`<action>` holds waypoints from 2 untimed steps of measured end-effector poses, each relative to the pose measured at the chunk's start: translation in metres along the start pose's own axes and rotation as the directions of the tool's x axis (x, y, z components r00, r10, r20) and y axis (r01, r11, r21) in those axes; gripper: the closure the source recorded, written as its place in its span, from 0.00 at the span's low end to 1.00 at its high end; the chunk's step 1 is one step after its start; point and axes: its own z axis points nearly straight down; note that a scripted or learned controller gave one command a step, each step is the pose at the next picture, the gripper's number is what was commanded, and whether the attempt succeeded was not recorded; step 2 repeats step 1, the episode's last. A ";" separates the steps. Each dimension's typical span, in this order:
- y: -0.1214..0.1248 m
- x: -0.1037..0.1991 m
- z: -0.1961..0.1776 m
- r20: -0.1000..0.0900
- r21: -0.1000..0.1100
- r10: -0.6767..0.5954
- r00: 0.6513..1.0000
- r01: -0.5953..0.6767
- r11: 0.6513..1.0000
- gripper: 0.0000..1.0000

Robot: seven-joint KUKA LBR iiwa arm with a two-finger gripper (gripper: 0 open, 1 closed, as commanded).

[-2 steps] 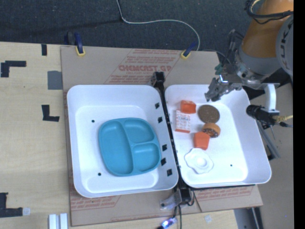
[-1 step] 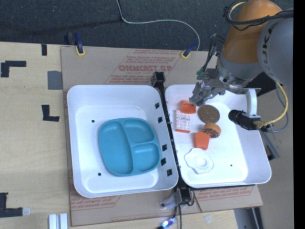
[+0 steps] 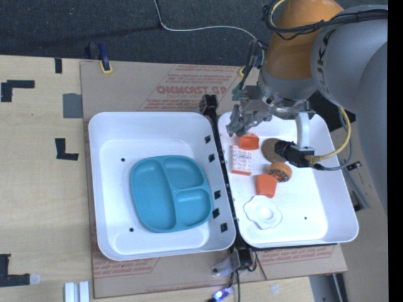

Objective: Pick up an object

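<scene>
**Robot gripper poised over small items in the right bin**

We judge the likeliest target to be a small orange piece. It lies at the far left of the right bin, just below the gripper. It looks light, stiff and smooth, probably plastic, so we would take it across its short sides and expect it to slip if pinched off-centre. We cannot tell whether the gripper is apart or together, and nothing is visibly held in it.

Touching the orange piece on its near side lies a flat packet, white with red print too small to read. It would be thin and hard to get under. Nearby are an orange block, a brown round piece and a white egg-shaped toy.

The left bin holds a blue divided plate, well apart from the gripper.

Both bins rest on a cardboard sheet printed in red. We read "CHEMCAST GP", with the other lines unclear. The sheet lies on a pale wooden tabletop.
</scene>
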 end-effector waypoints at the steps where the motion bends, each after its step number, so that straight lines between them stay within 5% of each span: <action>1: 0.006 0.049 0.022 0.002 0.001 0.004 1.000 -0.004 1.000 1.00; 2: 0.006 0.049 0.022 0.002 0.001 0.004 1.000 -0.004 1.000 1.00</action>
